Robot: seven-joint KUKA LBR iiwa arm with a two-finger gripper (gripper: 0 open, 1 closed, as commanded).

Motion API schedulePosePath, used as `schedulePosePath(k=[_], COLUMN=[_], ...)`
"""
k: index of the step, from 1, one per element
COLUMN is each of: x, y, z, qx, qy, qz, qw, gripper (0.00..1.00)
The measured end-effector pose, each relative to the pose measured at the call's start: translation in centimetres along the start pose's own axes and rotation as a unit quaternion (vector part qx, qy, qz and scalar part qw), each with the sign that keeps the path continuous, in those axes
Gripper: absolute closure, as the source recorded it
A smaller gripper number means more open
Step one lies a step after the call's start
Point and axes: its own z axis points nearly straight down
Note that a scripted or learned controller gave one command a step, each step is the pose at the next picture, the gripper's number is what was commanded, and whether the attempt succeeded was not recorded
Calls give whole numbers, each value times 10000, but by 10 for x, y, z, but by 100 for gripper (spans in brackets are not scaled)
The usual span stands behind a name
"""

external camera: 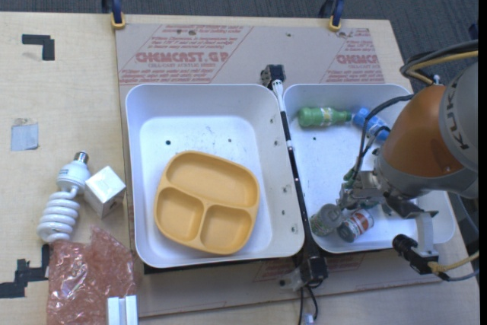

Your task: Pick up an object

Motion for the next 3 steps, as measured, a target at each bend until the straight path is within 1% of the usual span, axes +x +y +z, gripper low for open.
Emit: schedulePosePath(k=[1, 2, 3], x=[-4, -4, -4], y=[49, 49, 50], z=[10, 10, 0], qx=[11, 11, 3], qy=[-1, -1, -6], qz=[-23, -20, -27], qw=[10000, 10000, 10000], gripper=[100, 0, 100])
